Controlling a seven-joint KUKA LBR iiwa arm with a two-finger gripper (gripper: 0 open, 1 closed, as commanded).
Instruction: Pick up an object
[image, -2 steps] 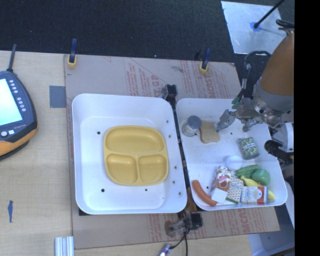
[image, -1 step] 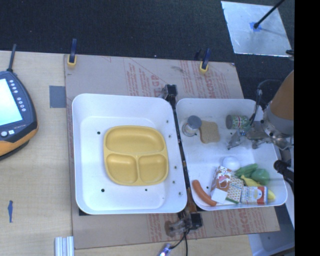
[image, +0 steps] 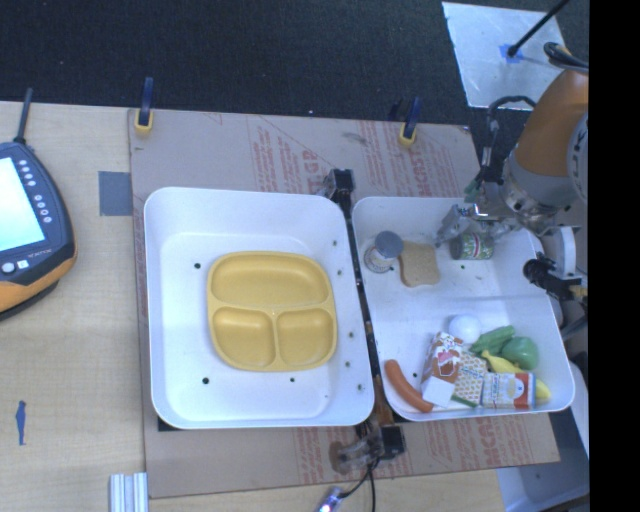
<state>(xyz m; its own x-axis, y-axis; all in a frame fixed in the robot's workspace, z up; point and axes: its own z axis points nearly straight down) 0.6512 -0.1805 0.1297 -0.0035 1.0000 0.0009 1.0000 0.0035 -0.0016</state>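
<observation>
My gripper (image: 468, 232) is low over the far part of the right bin (image: 400, 310), at the end of the grey arm with its orange band (image: 550, 125). Directly under it lies a small green and white can (image: 478, 248), partly hidden by the gripper. To its left are a tan bread slice (image: 420, 266) and a grey round tin (image: 383, 248). The bin's near end holds a white egg (image: 464, 326), a green pepper (image: 512, 348), an orange sausage (image: 406, 386) and two printed cartons (image: 458, 368).
The left bin (image: 170, 300) holds a yellow divided plate (image: 272, 308). A teach pendant (image: 25, 225) lies at the bench's left edge. Blue and yellow clamps (image: 145, 108) hold the cardboard at the back. A black bracket (image: 342, 183) sits between the bins.
</observation>
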